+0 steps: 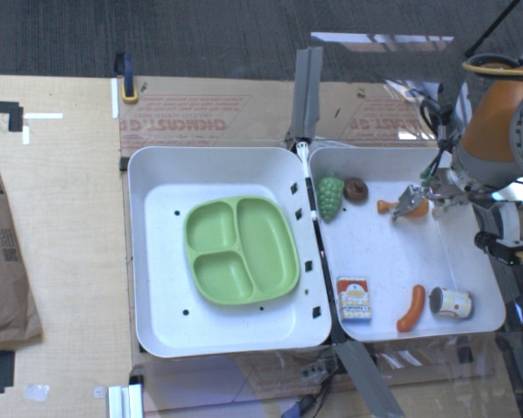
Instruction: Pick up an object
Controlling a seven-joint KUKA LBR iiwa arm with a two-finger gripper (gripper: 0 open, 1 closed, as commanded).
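Orange carrot (389, 205) partly hidden under pincer (409, 205); cannot tell its grip

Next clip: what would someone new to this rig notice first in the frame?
The green divided plate stands out most, lying alone in the middle of the left bin. Next comes the grey arm with its orange band, reaching in from the right so that the gripper sits low over the right bin, next to a small orange item. Small things lie scattered there: a green bumpy toy, a brown doughnut, a sausage.
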